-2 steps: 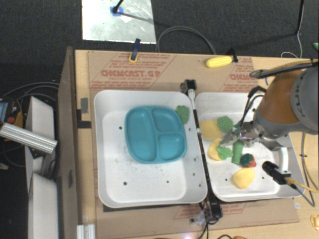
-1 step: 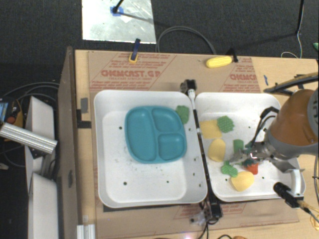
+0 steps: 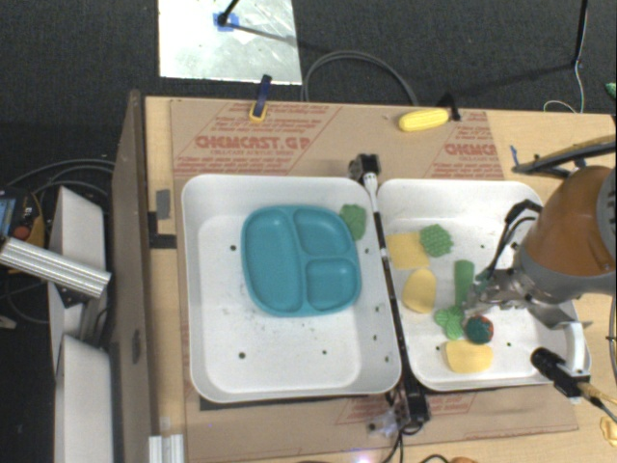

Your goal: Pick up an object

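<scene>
The right bin holds several small toys: a yellow block, a bumpy green piece, an upright green stick, a yellow wedge, a green lump, a teal ball with a red patch and a yellow piece. My gripper reaches in from the right and sits low, just above the teal ball and beside the green stick. Nothing shows between its tips.
In the left bin lies a blue divided plate, with a green toy at its upper right corner. A yellow object rests on the cardboard behind the bins. The divider between the bins runs down the middle.
</scene>
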Tool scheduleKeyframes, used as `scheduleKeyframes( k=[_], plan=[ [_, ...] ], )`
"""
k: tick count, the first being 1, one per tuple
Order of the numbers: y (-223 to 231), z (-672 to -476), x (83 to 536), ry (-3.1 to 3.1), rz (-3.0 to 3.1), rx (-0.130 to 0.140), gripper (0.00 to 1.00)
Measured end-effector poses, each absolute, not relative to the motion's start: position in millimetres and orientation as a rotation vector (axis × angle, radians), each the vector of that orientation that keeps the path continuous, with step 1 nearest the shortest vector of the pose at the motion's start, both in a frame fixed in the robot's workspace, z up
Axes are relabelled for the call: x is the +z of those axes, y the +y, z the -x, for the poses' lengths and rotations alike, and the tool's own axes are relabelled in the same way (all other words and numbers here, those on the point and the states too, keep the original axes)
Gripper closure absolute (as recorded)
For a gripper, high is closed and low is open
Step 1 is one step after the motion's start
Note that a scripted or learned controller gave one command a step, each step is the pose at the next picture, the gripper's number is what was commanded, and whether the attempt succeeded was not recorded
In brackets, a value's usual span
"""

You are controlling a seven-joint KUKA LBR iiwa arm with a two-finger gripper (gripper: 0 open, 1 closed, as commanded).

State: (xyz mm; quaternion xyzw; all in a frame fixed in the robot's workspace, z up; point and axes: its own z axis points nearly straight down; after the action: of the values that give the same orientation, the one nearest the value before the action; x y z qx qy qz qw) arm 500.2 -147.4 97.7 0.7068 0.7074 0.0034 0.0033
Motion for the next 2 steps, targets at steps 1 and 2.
scheduleKeyframes(
  k=[1,2],
  plan=[
    [-147.3,-499.9,97.1,2.218,-2.217,0.010,0.00],
    [-148.9,-490.2,87.5,2.216,-2.216,0.012,0.00]
  ],
)
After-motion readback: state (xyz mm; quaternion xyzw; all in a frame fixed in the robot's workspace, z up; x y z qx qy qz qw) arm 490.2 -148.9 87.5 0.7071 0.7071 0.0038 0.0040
